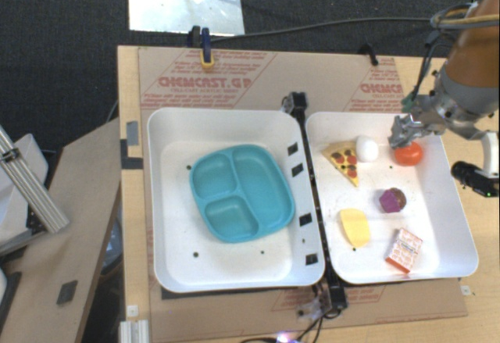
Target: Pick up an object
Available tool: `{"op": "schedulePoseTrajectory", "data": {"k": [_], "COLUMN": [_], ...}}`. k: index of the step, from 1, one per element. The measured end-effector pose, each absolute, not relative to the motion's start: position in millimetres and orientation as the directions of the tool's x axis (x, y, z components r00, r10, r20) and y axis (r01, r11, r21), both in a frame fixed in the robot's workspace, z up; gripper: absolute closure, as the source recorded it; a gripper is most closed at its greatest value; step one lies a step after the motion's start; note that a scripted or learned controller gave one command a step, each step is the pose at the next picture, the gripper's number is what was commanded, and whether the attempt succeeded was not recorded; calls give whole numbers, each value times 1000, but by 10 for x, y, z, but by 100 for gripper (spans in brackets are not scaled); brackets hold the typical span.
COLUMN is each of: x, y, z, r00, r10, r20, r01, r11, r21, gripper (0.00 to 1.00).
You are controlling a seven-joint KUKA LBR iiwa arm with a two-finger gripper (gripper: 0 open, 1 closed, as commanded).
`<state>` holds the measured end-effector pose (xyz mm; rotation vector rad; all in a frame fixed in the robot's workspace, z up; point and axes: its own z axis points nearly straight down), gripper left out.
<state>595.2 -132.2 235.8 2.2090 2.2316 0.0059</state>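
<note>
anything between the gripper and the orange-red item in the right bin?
Nothing visible. The gripper sits directly over the orange-red item near the right bin's far edge. The white ball and pizza slice lie off to its side, apart from it.

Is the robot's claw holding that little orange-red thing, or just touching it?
It cannot be told. The gripper sits right at the top of the orange-red toy in the right bin, but the view does not show the toy between its fingers.
</note>
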Motion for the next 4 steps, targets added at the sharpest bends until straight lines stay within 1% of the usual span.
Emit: {"op": "schedulePoseTrajectory", "data": {"k": [1, 2, 3, 4], "x": [6026, 6116, 6297, 6399], "y": [-807, -197, 269, 793], "z": [2437, 2466, 2342, 2420], "r00": [-10, -11, -9, -10], "r10": [1000, 1000, 1000, 1000], "r20": [1, 2, 2, 3], "r01": [1000, 1000, 1000, 1000], "r11": [10, 11, 9, 10], "r21": [3, 3, 2, 4], "gripper": [100, 100, 100, 100]}}
